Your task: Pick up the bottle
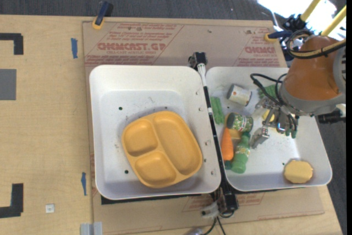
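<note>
The bottle (240, 143) is green with a printed label and lies on its side in the right bin (319, 143), left of the middle, its neck toward the front edge. An orange carrot (227, 144) lies against its left side. My gripper (272, 128) hangs over the middle of the right bin, just right of the bottle's upper half, under the orange wrist band. Its fingers (258, 137) stand apart and look open, with nothing between them. The left fingertip is close to the bottle, and I cannot tell if it touches.
In the right bin also lie a green stick-shaped piece (218, 110), a small grey-white can (239, 94) and a yellow round item (298, 171) at the front right. The left bin (104, 118) holds a yellow divided plate (160, 147).
</note>
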Available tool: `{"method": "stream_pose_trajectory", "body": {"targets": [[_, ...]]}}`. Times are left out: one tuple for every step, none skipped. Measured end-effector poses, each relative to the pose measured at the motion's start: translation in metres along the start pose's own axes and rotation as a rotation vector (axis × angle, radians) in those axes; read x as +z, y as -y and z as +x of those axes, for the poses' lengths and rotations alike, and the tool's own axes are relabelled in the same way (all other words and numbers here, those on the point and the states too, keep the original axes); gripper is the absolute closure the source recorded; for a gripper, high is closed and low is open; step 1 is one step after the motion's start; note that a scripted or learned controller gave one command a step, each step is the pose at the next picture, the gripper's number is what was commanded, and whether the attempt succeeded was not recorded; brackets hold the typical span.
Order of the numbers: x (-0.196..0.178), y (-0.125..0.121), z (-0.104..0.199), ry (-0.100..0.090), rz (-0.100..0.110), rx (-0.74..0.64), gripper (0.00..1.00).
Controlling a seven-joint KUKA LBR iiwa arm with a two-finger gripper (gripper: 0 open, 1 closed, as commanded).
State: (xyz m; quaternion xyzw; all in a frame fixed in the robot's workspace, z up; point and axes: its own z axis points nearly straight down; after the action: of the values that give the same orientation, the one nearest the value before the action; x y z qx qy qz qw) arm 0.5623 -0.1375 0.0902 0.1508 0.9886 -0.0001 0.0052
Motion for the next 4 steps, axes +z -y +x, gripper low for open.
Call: {"method": "stream_pose_trajectory", "body": {"targets": [[0.0, -0.037, 0.008, 0.006, 0.001, 0.109, 0.0], [-0.001, -0.022, 0.071, 0.013, -0.002, -0.08, 0.0], [-0.027, 0.004, -0.012, -0.004, 0.001, 0.092, 0.0], [0.002, 0.017, -0.088, -0.008, 0.002, 0.211, 0.0]]}}
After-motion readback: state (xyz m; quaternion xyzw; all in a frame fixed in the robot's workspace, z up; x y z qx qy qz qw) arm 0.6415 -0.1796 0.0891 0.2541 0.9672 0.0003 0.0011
